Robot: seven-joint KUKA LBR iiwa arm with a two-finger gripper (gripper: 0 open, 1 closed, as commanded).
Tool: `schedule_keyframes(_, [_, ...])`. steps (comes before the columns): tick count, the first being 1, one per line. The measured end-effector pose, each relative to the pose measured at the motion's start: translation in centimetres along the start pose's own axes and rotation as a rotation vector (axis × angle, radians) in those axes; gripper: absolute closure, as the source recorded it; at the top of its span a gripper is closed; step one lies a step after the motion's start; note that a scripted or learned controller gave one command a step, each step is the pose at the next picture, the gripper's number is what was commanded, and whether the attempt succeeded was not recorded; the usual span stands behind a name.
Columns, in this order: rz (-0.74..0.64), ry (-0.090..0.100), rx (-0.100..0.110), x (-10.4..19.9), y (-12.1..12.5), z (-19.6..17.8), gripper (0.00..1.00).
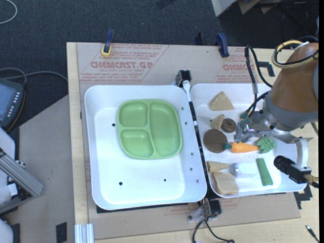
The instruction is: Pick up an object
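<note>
1. The left bin [96, 151] lies open along its near edge and left side; a green divided plate [150, 128] fills its far middle.
2. The right bin [202, 92] is crowded with food pieces; the arm [296, 92] blocks its right edge.

A single fixed camera looks down at a slant from above on the tabletop [76, 135], far enough back to take in both white bins, the left bin [101, 176] and the right bin [202, 92], with dark floor beyond; the arm [296, 92] enters from the right.
</note>
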State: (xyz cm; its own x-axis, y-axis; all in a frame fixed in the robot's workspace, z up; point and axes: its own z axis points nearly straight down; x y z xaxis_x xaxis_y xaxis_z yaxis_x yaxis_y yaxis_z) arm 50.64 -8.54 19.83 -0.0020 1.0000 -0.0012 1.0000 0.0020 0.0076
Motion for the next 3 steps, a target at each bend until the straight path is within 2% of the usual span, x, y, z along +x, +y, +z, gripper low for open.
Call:
schedule_keyframes(1, [0.000, 0.000, 0.002, 0.0, 0.1, -2.8, 1.00])
schedule_keyframes(2, [-0.004, 0.004, 0.009, 4.8, -0.7, -3.4, 1.00])
schedule_keyframes(3, [-0.004, 0.004, 0.012, 10.1, -1.4, -2.3, 1.00])
